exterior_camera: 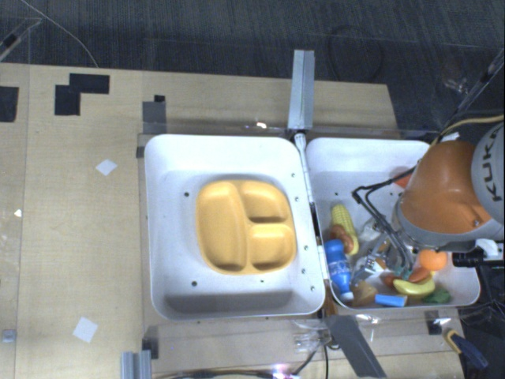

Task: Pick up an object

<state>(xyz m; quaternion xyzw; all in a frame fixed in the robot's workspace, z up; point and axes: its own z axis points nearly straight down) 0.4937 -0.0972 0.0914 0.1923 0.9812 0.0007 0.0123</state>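
Observation:
In the right bin (355, 164), a heap of small toys lies along the near edge: a yellow corn cob (341, 215), a blue bottle (338, 264), a yellow banana (413, 287), an orange ball (432, 260) and a small blue block (390, 299). The arm's orange band (442, 184) hangs over the bin's right half. Below it, my gripper (380, 253) reaches down into the heap, just right of the blue bottle and left of the banana. The wrist and cables hide much of it.
The left bin (170, 212) holds a yellow divided plate (245, 226) in its middle. A metal post (301, 93) stands behind the rim between the bins. Wooden bench top (71, 227) stretches to the left.

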